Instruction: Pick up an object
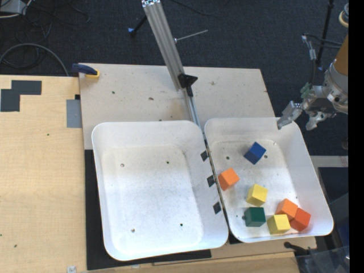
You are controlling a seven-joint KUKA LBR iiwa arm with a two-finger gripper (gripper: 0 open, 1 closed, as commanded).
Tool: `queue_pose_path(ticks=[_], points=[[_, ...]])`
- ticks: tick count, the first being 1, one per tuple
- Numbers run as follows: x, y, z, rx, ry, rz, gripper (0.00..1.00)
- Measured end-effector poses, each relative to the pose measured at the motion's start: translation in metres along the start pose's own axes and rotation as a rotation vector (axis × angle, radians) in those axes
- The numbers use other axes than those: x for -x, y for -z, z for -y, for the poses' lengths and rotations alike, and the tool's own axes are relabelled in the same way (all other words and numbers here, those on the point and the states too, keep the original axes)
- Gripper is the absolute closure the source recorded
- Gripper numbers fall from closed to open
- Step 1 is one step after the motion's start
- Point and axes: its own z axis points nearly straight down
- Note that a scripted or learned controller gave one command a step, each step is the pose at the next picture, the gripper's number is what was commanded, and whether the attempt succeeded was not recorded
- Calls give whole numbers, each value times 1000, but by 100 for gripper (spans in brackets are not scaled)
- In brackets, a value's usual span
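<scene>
Gripper (298, 116): hovers over the far right corner of the right bin (307, 152), jaws spread, nothing between them.
Nearest target: blue cube (255, 152), in the far part of that bin, apart from the rest.
Other cubes: orange cube (228, 178) near the left wall; yellow cube (257, 194) mid-bin; a touching cluster at the near right.
Left bin (102, 152): holds no cubes.
Advice: probably choose the blue cube; centre above it, square the jaws to its faces, then descend straight.
</scene>
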Motion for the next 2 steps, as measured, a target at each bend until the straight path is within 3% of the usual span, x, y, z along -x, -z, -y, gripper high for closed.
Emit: queue_pose_path(ticks=[2], points=[[0,0,0,-1,2,0,0]])
